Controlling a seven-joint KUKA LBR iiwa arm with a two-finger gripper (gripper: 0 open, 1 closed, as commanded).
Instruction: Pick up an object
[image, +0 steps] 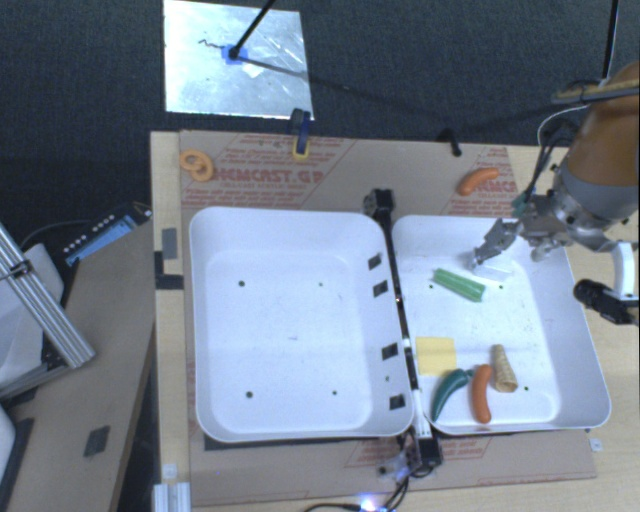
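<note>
From the camera above the bench, I see my arm (600, 150) reaching in from the right, grey at the wrist with the orange band above it, and my gripper (490, 252) hanging over the far part of the right bin (570, 320). My fingers (497, 240) point down and to the left toward the bin floor. They look slightly parted, but I cannot tell for sure whether they are spread or closed, and I see nothing between them.

Just beside my fingertips, a little nearer the camera, a green stick (459, 284) lies flat at a slant on the white floor. Near the middle divider sits a flat yellow square (435, 354). Toward the near edge of the same bin, three pieces cluster close together: a dark green pepper (450, 388) curving down to the left, an orange sausage (481, 392) lying lengthwise just beside it, and a tan, cone-like piece (503, 368) touching or nearly touching the sausage's upper end.

The left bin (290, 320) stands beside the right one, the two joined along a black strip with clips. On the brown board beyond the bins lie another orange sausage-shaped piece (477, 181), near my arm, and an orange ring (196, 164) at the far left corner.
</note>
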